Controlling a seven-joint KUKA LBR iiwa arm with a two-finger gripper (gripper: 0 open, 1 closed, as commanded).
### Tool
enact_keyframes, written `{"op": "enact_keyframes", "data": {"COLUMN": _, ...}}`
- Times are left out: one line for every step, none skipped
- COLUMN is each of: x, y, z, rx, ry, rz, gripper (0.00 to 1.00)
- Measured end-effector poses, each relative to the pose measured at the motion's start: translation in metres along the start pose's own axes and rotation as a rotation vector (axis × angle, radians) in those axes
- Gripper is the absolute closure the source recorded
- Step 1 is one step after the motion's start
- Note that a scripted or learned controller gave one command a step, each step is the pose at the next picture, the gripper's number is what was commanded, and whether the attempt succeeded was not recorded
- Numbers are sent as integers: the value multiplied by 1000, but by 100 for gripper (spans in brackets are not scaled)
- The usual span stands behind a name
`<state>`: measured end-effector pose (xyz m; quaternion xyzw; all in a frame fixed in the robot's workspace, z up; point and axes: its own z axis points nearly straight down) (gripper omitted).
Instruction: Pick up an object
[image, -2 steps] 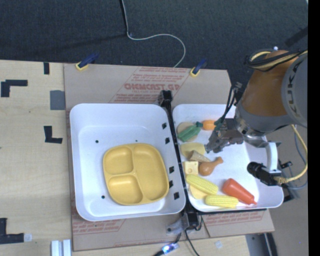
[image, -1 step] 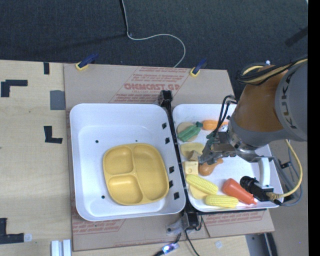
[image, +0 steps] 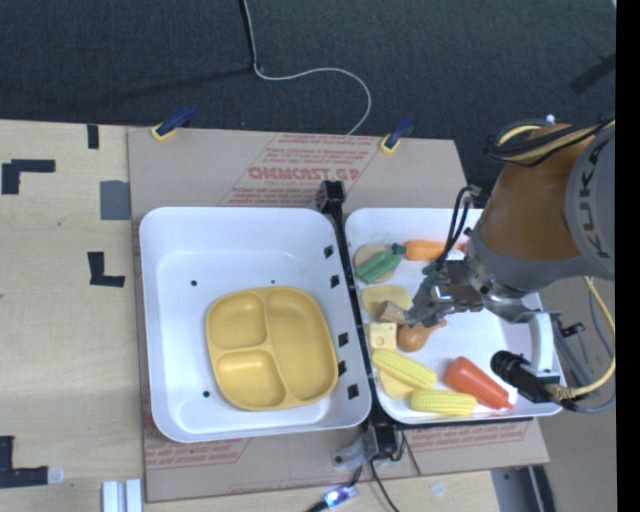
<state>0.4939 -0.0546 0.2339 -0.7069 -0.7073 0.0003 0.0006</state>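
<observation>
The right bin (image: 520, 405) holds several toy foods: an orange carrot (image: 428, 250), a green vegetable (image: 379, 264), a pale yellow piece (image: 384, 299), a small yellow block (image: 383, 335), a brown round piece (image: 412, 337), two yellow corn cobs (image: 404, 369) (image: 443, 402) and a red pepper (image: 476, 382). My gripper (image: 424, 312) hangs low in this bin, just above the brown round piece and right of the pale yellow piece. Its dark fingers point down and left.
The left bin (image: 170, 255) bears a yellow divided plate (image: 270, 347). A black clip (image: 331, 194) sits on the divider between the bins. The arm's grey and orange body (image: 540, 215) covers the right bin's far right part. A white cable (image: 320, 75) lies behind the bench.
</observation>
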Motion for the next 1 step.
{"op": "enact_keyframes", "data": {"x": 1, "y": 14, "z": 11, "rx": 1, "ry": -1, "rz": -1, "gripper": 100}}
